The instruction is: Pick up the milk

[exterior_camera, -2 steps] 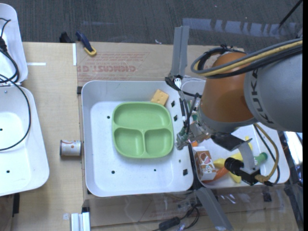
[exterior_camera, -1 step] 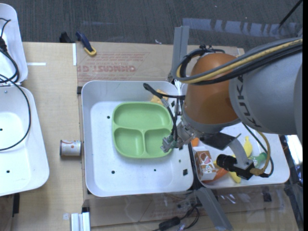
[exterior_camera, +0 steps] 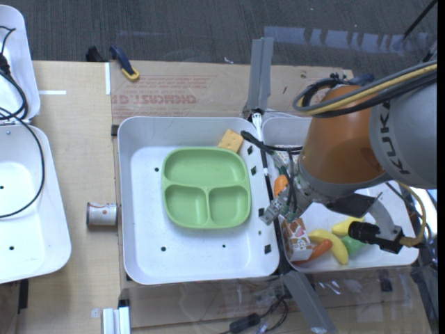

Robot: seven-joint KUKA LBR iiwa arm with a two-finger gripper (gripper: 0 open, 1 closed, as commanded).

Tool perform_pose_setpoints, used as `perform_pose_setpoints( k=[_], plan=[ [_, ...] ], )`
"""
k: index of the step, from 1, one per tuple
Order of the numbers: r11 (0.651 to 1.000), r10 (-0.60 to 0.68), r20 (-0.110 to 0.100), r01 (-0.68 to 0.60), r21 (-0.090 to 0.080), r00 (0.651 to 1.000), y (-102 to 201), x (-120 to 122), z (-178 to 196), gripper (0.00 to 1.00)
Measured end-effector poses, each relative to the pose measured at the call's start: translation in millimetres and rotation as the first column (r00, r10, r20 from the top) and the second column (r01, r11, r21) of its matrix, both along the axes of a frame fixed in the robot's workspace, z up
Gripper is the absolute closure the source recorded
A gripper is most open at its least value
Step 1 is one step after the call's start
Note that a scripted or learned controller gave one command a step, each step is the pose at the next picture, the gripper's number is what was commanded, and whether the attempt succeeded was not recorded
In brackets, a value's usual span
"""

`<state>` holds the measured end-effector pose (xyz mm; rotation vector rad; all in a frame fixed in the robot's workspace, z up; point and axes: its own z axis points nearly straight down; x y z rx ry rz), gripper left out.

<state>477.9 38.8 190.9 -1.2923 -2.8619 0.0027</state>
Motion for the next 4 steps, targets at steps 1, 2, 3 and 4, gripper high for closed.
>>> perform_pose_setpoints(
  k=[1, 2, 3, 4],
  plan=[
    [0.995, -0.096, 0.001, 0.096, 0.000, 0.995, -5, 11, 0, 1.00],
    [0.984, -0.179, 0.003, 0.179, 0.000, 0.984, 0, 1, 35, 1.00],
    [0.992, -0.123, 0.003, 0.123, 0.000, 0.992, -2, 1, 34, 1.00],
    [0.998, -0.065, 0.000, 0.065, 0.000, 0.998, 24, 0, 30, 1.00]
  ],
)
